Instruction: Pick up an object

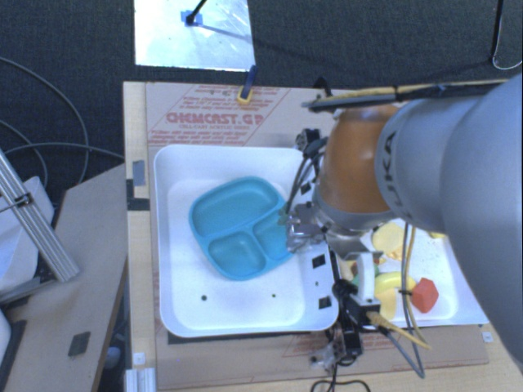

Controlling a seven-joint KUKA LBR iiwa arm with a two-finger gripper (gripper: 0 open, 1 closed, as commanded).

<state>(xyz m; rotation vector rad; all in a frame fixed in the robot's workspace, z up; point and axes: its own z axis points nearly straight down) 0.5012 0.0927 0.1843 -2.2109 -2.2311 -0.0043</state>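
Camera view: gripper (292, 233) touches the right edge of the blue divided tray (241, 226) — grip state cannot be told.

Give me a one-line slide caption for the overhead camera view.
KUKA arm reaching over two white bins, beside a blue divided tray in the left one.

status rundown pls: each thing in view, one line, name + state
blue tray: flat and upright in the left bin, compartments bare, right edge under the arm.
left bin: holds the blue tray.
right bin: holds the yellow pieces and the red piece, partly hidden by the arm.
yellow pieces: lying loose in the right bin.
red piece: lying loose, beside yellow pieces.
arm: over the divide between bins, at the tray's right edge.
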